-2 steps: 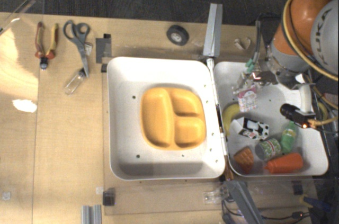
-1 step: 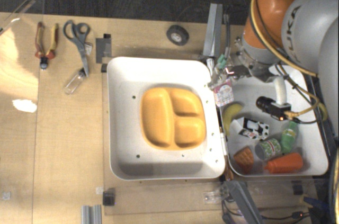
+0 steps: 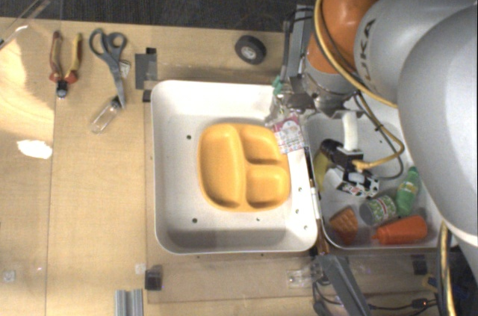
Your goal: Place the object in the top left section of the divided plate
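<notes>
A: What takes up the most room?

B: The grey KUKA arm (image 3: 426,45) with its orange band, bulking over the upper right and covering much of the right bin. Below it the wooden bench (image 3: 75,195) spreads pale and flat, with wide bare board on the left.

A: And the bins?

B: Two shallow white plastic bins. The left bin (image 3: 175,158) has smooth rounded corners and plenty of bare floor around the yellow divided plate (image 3: 243,165), above all toward its left and bottom walls. The plate is a glossy rounded moulding with three sections: one long one on the left, two smaller ones on the right. The right bin (image 3: 328,236) is crowded and half hidden by the arm.

A: Where is the gripper?

B: The two-finger gripper (image 3: 287,109) hangs over the left bin's upper right corner, close to the wall shared by the bins. Right under it sits a small crinkled packet with red and white print (image 3: 288,135), overlapping the plate's upper right edge. I cannot tell how far the fingers are parted, or whether they grip the packet.

A: Smaller things?

B: In the right bin, one orange carrot-like piece (image 3: 402,230), one green bottle (image 3: 408,193), one small tin (image 3: 379,208). On the bench, one pair of grey scissors (image 3: 112,64), one red-handled pliers (image 3: 63,60), one black tape roll (image 3: 251,48).
</notes>
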`<state>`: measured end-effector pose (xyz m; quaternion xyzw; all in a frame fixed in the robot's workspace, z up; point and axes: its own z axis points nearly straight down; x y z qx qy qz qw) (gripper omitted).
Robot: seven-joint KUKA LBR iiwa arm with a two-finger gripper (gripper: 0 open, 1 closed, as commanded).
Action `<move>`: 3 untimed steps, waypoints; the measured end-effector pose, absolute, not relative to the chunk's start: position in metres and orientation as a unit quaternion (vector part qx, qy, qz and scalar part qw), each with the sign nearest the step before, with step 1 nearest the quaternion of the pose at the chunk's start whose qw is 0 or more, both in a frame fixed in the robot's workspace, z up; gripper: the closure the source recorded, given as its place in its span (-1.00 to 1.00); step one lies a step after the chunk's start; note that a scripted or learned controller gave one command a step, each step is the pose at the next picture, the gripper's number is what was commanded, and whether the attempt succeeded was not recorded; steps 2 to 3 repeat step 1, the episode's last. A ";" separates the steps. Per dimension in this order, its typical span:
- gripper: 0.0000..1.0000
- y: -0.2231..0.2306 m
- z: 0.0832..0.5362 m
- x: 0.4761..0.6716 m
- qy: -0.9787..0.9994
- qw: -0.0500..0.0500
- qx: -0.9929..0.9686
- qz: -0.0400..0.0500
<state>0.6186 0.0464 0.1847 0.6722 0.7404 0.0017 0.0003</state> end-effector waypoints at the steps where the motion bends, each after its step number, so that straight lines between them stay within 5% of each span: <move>1: -1.00 0.045 0.185 0.619 0.740 0.001 0.672 0.001; 3: -1.00 0.045 0.185 0.619 0.740 0.001 0.672 0.001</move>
